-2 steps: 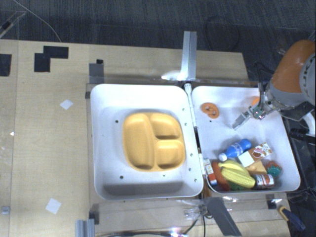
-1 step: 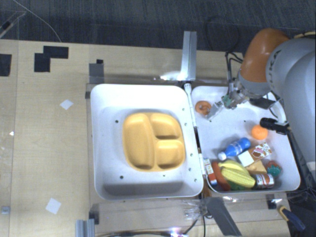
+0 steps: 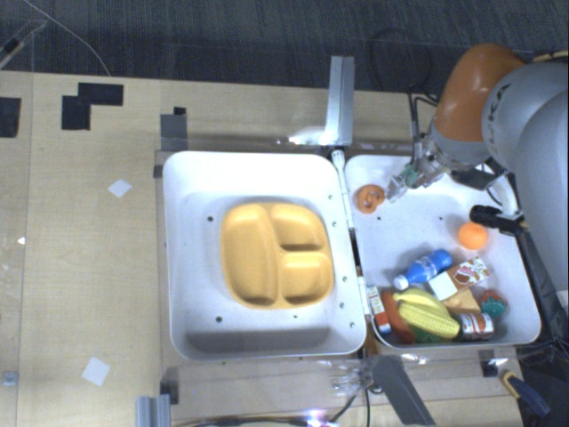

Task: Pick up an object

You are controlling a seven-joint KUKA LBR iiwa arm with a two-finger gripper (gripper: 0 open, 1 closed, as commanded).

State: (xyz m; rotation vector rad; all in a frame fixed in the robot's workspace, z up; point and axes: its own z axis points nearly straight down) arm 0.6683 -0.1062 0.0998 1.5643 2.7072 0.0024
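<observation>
Camera view, taken from near to far, begins at the front of the right bin (image 3: pixel 520 332), where a heap of small things crowds the near corner: a yellow corn cob (image 3: pixel 427 314), a blue bottle (image 3: pixel 423 269), a small can (image 3: pixel 476 326) and some packets. These look light and mostly stiff, but they are packed touching each other, so a clean hold there seems doubtful; the bottle would probably be slippery.

Beyond the heap, an orange ball (image 3: pixel 473 236) lies alone on the bin floor near the right wall. It would likely roll away if nudged.

In the left bin (image 3: pixel 178 238) lies a yellow divided tray (image 3: pixel 276 253) with 3 compartments, wide and shallow, probably too broad for the fingers.

Farthest back, a small orange ring (image 3: pixel 369 197), like a toy doughnut, lies near the right bin's far left corner. It looks light and stiff, and seems best taken across its rim. The gripper (image 3: pixel 397 183) hangs just beside it, to its right; whether its fingers are released or clenched cannot be told, and nothing is seen between them.
</observation>
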